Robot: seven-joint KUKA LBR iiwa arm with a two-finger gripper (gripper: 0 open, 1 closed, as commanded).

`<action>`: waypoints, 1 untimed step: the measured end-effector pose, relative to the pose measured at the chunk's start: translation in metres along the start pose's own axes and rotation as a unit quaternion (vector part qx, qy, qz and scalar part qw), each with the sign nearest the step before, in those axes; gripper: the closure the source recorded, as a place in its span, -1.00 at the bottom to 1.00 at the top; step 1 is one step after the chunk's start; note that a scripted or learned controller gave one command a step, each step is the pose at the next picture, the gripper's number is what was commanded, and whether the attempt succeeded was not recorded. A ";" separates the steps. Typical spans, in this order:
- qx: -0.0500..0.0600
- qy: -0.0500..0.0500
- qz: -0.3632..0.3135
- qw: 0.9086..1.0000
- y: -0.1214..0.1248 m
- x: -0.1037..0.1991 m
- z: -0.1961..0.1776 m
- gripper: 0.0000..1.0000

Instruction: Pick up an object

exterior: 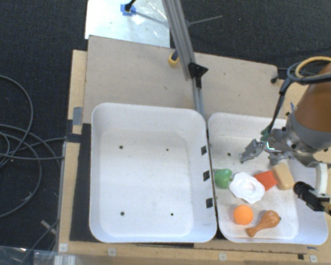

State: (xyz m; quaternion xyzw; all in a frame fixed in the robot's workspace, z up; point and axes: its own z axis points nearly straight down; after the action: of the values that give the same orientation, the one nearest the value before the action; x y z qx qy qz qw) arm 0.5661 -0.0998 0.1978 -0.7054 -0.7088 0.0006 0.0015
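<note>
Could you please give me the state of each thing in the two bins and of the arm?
Gripper: above the right bin, holding nothing.
Green object: lying loose.
White object: lying loose.
Red block: beside the white object.
Orange ball: resting.
Drumstick: lying flat.

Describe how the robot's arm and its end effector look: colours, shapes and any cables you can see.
The arm is a rounded grey body with a broad orange band above the wrist. A yellow cable loops over its top beside dark cabling. The end effector is a small dark grey metal piece, and a greenish light shows near its base.
</note>
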 end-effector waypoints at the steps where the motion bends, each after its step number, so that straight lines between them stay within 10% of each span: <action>1: -0.002 0.000 0.001 1.000 0.001 0.000 -0.002 -1.00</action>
State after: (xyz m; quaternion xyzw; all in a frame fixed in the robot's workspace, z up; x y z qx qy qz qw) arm 0.5670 -0.1001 0.1996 -0.7062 -0.7080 -0.0006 -0.0001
